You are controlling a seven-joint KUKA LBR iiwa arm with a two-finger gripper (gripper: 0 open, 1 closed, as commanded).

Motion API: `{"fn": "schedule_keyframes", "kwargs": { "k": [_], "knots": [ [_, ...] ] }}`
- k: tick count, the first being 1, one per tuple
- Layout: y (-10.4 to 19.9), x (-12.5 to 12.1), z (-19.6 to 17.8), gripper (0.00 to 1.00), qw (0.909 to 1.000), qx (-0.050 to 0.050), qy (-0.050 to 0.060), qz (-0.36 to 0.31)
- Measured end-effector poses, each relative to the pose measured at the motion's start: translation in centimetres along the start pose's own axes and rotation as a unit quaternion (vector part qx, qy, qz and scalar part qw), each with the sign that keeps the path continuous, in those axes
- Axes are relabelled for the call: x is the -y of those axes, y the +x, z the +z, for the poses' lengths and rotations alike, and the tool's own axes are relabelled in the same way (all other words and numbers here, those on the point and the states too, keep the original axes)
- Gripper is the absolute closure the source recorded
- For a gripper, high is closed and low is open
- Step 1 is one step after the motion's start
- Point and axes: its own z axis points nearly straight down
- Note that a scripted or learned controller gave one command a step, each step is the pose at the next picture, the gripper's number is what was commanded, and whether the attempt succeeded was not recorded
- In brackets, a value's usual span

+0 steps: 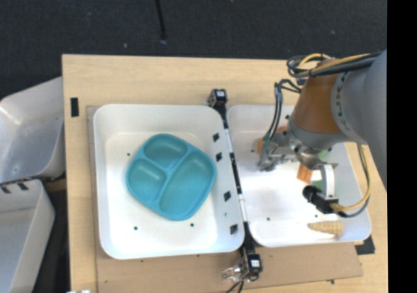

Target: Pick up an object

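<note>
Orange objects (306, 172) lay partly hidden under the arm's wrist in the right bin (287, 217), where the pincer (268, 158) had reached down near the bin's left side; whether it was open or closed could not be told. A tan cone-shaped item (326, 227) rested near that bin's lower right corner. A blue divided plate (171, 176) sat in the left bin (117, 220) on the wooden desk (143, 77).

Hidden under the arm

The arm (326, 106) covered much of the right bin (280, 220); small orange things (306, 173) beside its wrist were too hidden to identify.
</note>
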Motion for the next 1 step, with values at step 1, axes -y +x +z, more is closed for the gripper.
{"fn": "schedule_keyframes", "kwargs": {
  "k": [1],
  "knots": [
    [-0.11, 0.03, -4.29, 1.00, 1.0000, 0.000, -0.001, -0.001]
  ]
}}
